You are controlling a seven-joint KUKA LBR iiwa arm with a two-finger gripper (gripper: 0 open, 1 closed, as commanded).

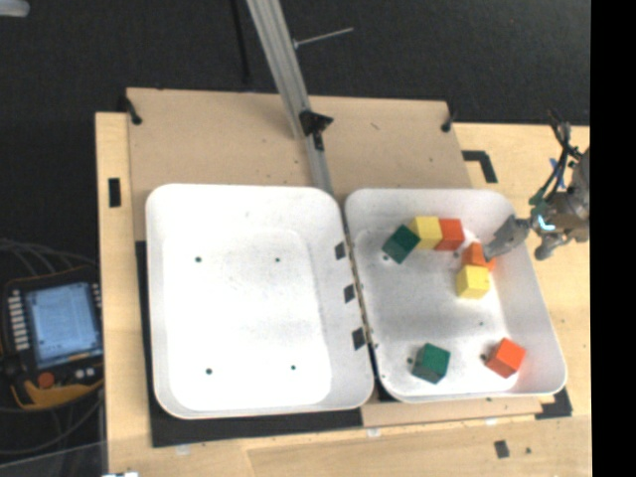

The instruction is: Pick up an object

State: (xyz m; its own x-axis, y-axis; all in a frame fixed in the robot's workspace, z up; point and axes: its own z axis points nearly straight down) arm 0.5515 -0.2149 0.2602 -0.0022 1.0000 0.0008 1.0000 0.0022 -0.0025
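The left bin [243,296] sits beside the right bin [527,306], which holds green, yellow and orange blocks (seven in all). The gripper [522,237] hovers at its far right, jaws apart, just beside a small orange block [475,256] touching a yellow block [473,282].

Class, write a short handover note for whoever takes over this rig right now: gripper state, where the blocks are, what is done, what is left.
Gripper: over the right bin's upper right edge, holding nothing visible; finger state unclear.
Blocks, all in the right bin: green, yellow and orange in a row at the top; orange above yellow near the gripper; green and orange at the bottom.
Done: no pick yet.
Left: grasp and lift one block.
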